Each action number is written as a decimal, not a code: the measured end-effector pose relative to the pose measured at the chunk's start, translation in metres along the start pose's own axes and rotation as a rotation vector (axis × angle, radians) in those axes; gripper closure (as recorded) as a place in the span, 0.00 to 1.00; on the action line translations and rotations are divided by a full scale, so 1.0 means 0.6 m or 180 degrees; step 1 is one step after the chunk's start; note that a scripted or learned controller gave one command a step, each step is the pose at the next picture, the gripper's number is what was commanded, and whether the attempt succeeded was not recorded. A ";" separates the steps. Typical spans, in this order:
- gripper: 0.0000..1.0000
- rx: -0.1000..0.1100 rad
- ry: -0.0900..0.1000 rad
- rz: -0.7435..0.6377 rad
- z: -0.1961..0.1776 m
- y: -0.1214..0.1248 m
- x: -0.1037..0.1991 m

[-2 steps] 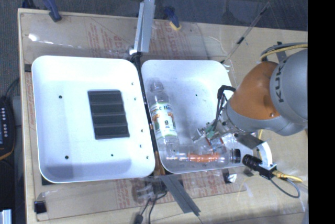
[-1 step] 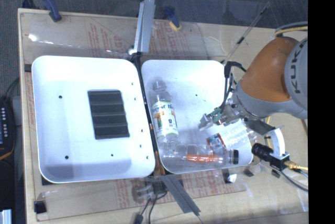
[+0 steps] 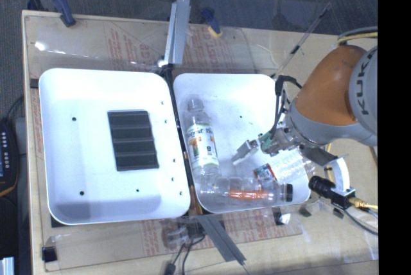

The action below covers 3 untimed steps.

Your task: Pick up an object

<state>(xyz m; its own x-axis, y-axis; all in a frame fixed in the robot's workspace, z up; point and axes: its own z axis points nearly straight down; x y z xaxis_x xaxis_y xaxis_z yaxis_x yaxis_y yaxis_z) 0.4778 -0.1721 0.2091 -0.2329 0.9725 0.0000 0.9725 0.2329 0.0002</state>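
Nearest the front wall of the right bin (image 3: 221,84) I see a clear bottle with an orange band (image 3: 247,191) lying on its side, its long axis running left to right along that wall, black cap toward the right. Just behind it, toward the right wall, lies a second clear bottle with a red label (image 3: 277,169), tilted, partly under the arm. The gripper (image 3: 247,150) hangs just above and left of that second bottle; I cannot tell from here how its jaws stand, and I see nothing between them. Left of it, a bottle with a white label (image 3: 201,142) lies with its long axis running front to back, cap at the far end, close to the divider. I judge the red-labelled bottle the nearest target, to the gripper's right. Farther left, the left bin (image 3: 64,94) holds a black ribbed block (image 3: 133,139).
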 end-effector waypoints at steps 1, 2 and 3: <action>0.00 -0.0002 0.0002 -0.0196 0.196 -0.015 -0.062; 0.00 -0.0002 -0.0031 -0.0792 0.168 0.111 -0.045; 0.00 0.0003 0.0001 -0.0461 0.127 0.127 -0.094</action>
<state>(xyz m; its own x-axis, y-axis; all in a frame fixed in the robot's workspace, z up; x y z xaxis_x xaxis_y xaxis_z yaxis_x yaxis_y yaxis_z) 0.5651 -0.2093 0.1328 -0.3708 0.9287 0.0002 0.9287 0.3708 -0.0007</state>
